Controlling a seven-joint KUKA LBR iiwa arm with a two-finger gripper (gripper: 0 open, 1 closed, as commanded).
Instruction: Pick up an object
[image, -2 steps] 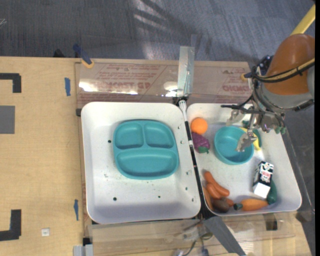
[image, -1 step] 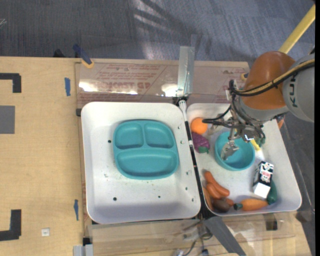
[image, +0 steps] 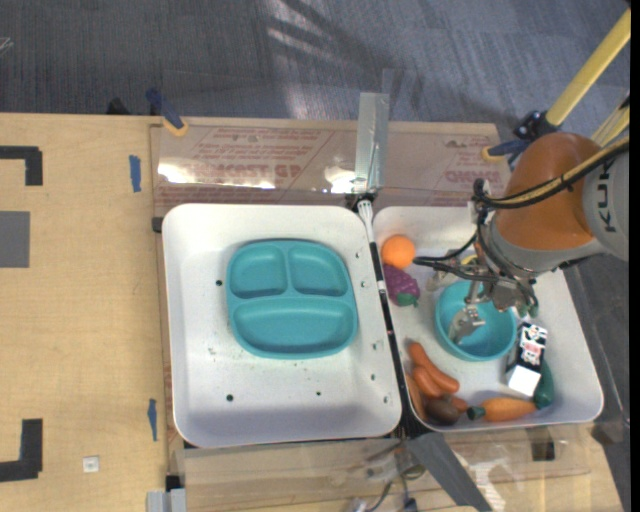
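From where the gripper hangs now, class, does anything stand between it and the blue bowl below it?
Nothing visible does. The gripper hangs directly over the blue bowl in the right bin. The orange ball and purple toy lie beside the bowl, off to its left.

Black letters "KU" readable on the arm (image: 612, 205), cut off at the frame's right edge. Red mirrored print on the clear sheet (image: 260, 160) behind the bins, too blurred to read. Small black-and-white carton (image: 530, 350) just right of the blue bowl (image: 478, 325) has markings, illegible.
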